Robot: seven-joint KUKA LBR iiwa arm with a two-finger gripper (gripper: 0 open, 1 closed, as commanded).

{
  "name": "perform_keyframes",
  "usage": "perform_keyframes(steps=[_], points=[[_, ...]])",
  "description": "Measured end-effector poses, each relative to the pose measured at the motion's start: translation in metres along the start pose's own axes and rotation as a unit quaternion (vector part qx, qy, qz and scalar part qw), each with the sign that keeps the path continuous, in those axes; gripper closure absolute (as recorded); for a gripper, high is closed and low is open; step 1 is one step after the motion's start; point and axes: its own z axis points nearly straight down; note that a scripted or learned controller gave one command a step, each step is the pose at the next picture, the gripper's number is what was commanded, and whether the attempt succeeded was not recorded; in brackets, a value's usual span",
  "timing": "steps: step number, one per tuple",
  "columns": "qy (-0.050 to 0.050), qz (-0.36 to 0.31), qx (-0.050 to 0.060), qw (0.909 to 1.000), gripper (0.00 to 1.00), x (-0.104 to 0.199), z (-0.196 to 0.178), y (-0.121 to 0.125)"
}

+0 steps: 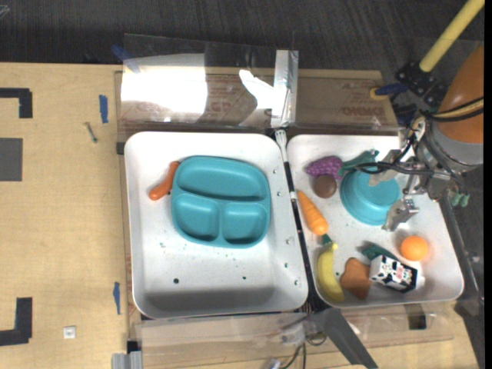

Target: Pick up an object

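White left bin (146, 283): teal divided plate (219, 200) at centre; orange sausage-shaped toy (163, 181) touching the plate at 9 o'clock.

White right bin (450, 279): blue bowl (367, 197) near centre; purple grapes (325, 165) and a brown round item (324, 186) at its 9 o'clock; carrot (312, 212) along the bin's left wall; banana (329, 274) at 7 o'clock; brown piece (356, 277) beside it; black-and-white carton (396, 274) at 5 o'clock; orange fruit (414, 247) at 4 o'clock.

Gripper (401, 212): over the bowl's right rim; grasp state cannot be told. Wooden worktop (54, 229) at left.
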Motion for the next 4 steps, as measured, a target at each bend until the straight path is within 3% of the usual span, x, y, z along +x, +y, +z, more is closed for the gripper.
perform_keyframes(steps=[1,2,3,4], points=[[-0.003,0.010,0.001,0.9999,0.00,0.035,0.116,-0.022],[-0.009,0.008,0.002,0.9999,1.00,0.032,0.103,-0.021],[-0.007,-0.003,0.000,1.0000,1.00,0.004,-0.027,0.021],[0.003,-0.065,-0.002,0.9979,1.00,0.049,0.087,0.046]])
